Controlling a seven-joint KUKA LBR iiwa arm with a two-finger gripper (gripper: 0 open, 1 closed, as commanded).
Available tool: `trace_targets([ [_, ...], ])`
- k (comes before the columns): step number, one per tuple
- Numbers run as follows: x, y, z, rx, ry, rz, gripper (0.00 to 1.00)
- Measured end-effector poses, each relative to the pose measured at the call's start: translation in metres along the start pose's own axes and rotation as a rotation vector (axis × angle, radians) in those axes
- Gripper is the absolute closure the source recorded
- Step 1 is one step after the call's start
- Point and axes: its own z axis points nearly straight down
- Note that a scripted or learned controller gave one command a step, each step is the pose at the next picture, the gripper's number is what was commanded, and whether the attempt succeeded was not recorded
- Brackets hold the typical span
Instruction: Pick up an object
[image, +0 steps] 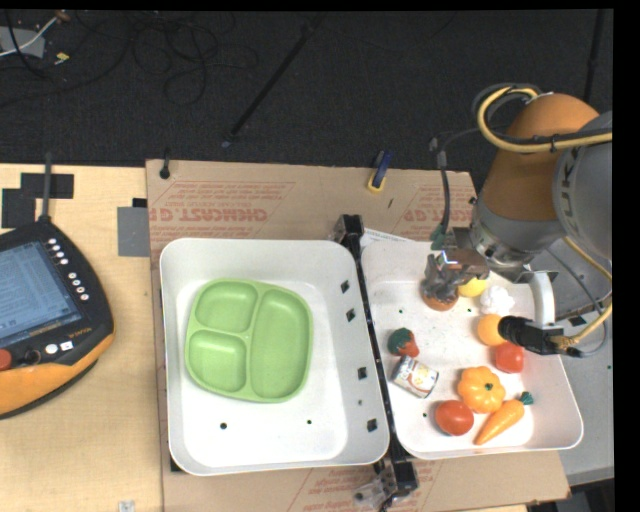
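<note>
My gripper (438, 285) is down in the right bin (560, 440), near its far edge. A small brownish thing (437, 299) lies right at its tip; I cannot tell whether it is held. Just to its right are a yellow item (472, 287) and a white item (498, 298). Nearer the front of the bin lie a red-and-green strawberry (403, 342), a small can (414, 377), an orange pumpkin (480, 388), a red tomato (453, 417), a carrot (500, 421), an orange fruit (489, 328) and another red tomato (508, 357).
The left bin (200, 440) holds a green divided plate (250, 338). A divider with black clips (368, 350) separates the two bins. A teach pendant (40, 310) lies on the bench at far left. The arm fills the upper right.
</note>
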Motion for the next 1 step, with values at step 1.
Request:
trace_targets([
  [1, 0.0008, 0.0046, -0.0204, -0.005, 0.000, 0.000, 1.00],
])
